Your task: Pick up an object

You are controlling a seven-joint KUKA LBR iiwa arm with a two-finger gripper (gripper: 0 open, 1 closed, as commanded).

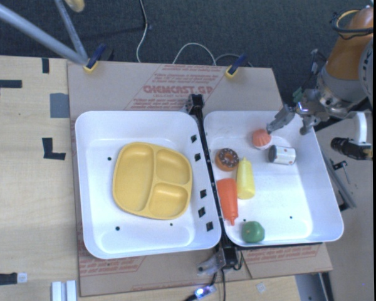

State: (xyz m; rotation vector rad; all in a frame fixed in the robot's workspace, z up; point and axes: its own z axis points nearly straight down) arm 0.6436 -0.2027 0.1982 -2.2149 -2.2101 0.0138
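Observation:
The right bin (313,187) holds several objects: an orange-red ball (261,138), a white and grey cylinder (282,155), a chocolate doughnut (227,159), a yellow bottle (245,178), an orange carrot (227,199) and a green lime (253,231). My gripper (292,124) hangs over the bin's upper right part, open, with nothing between its fingers. One fingertip (272,128) points down just right of the ball and above the cylinder.
In the left bin (94,168) lies a yellow divided plate (153,180). The two bins meet along a black-clipped divider (203,168). The arm's orange band (354,24) is at the upper right. A grey pole (37,33) crosses the top left.

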